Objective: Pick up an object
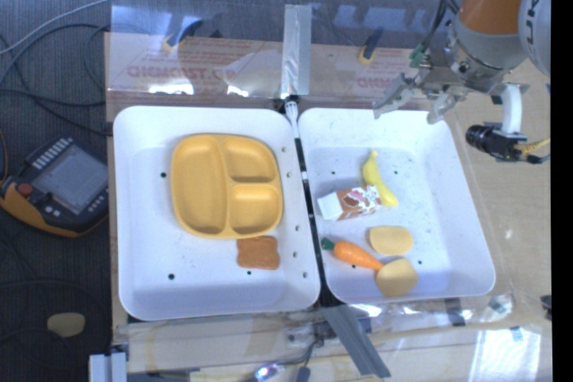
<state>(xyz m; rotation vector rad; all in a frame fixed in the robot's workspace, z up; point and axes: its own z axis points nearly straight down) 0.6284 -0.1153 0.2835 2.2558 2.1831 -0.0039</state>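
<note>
From the camera view, 2 white bins sit side by side on the bench. The left bin (143,219) holds a yellow divided plate (226,184) with 3 compartments, and a brown toast-like piece (259,253) lies just beside the plate's near edge. The right bin (466,219) holds a banana (377,179) near its middle, a small carton (351,203) touching or just beside the banana's lower end, a carrot (355,254) nearer the front, and 2 pale yellow pieces: 1 (390,239) just beside the carrot, the other (397,276) at the front wall. The gripper (419,99) hangs over the far rim of the right bin, well apart from all of these; its 2 fingers are spread wide with nothing between them.
</note>
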